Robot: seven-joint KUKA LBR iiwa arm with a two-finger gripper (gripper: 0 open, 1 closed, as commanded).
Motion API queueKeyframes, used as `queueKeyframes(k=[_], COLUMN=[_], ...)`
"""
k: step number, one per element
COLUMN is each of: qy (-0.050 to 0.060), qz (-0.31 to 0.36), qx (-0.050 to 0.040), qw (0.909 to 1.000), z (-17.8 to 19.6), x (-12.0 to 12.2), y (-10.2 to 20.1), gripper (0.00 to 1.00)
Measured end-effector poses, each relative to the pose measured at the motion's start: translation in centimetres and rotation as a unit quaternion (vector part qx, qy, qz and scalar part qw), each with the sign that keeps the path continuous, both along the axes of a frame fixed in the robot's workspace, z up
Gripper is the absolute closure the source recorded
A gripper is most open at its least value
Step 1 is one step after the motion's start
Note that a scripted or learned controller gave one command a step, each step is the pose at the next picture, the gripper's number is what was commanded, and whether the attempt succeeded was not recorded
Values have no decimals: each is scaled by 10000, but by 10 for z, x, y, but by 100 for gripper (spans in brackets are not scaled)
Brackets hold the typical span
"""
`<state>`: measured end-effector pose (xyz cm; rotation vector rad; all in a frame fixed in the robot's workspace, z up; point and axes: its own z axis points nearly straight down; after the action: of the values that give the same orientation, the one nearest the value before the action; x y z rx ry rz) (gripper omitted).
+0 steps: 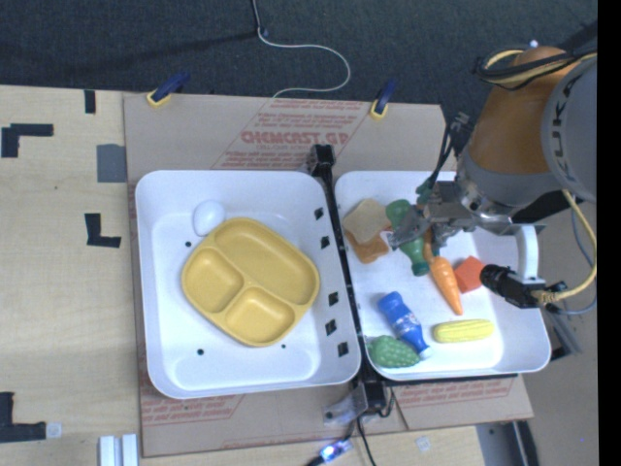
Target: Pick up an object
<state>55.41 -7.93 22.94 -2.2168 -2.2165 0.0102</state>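
Cardboard (291, 134) covers the bench beneath two white bins. Over the right bin (524, 352), toward ten o'clock, the gripper (419, 229) hangs above a green toy (409, 246); its opening cannot be judged. At four o'clock from it lie a carrot (446, 284) and an orange block (470, 274). A tan piece (365, 221) sits at nine, a blue bottle (402, 320), corn cob (463, 332) and green vegetable (393, 351) near six. The left bin (160, 357) holds a yellow divided plate (250, 280) and a white ball (207, 216).
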Motion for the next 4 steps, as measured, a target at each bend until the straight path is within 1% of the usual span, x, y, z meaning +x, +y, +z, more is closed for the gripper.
queueKeyframes(k=[1,2,3,4], qy=[5,12,-5,-16], qz=[-2,3,10,15], qx=[1,3,4,2], qw=[10000,10000,10000,10000], z=[1,-19,-19,1], x=[-47,-71,-68,-62], y=[3,8,11,15], gripper=[100,100,100,100])
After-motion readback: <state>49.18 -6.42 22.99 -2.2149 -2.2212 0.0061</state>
